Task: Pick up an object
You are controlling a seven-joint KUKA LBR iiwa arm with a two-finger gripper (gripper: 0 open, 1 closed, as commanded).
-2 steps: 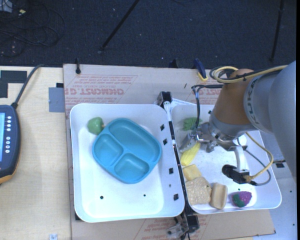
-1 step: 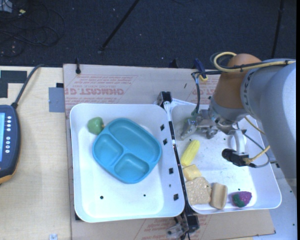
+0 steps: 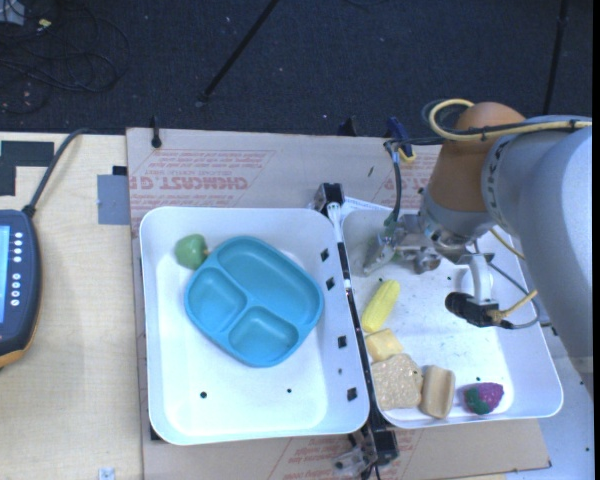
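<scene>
A dark carpet with loose cables runs behind the counter [image 3: 70,388], whose pale wood top carries a sheet of cardboard [image 3: 230,173] under two white bins; a handheld screen unit [image 3: 2,278] lies at the far left. The left bin [image 3: 170,388] holds a blue divided plate [image 3: 253,299], tilted toward the middle, with a small green fruit [image 3: 190,251] touching its upper left rim; bare white floor stretches below the plate. The right bin [image 3: 525,368] holds the pickable pieces: a yellow corn cob [image 3: 381,304] lying aslant beside the dividing wall, a pale yellow block [image 3: 383,345] just below it, a tan bread slice [image 3: 396,380], a beige roll [image 3: 437,391] beside that, and a purple-and-green piece [image 3: 484,397] near the lower right corner. The gripper [image 3: 395,250] hangs over the bin's upper left part, above the corn and apart from it; I cannot tell how its jaws stand; nothing shows between them. Open floor lies right of the corn.
</scene>
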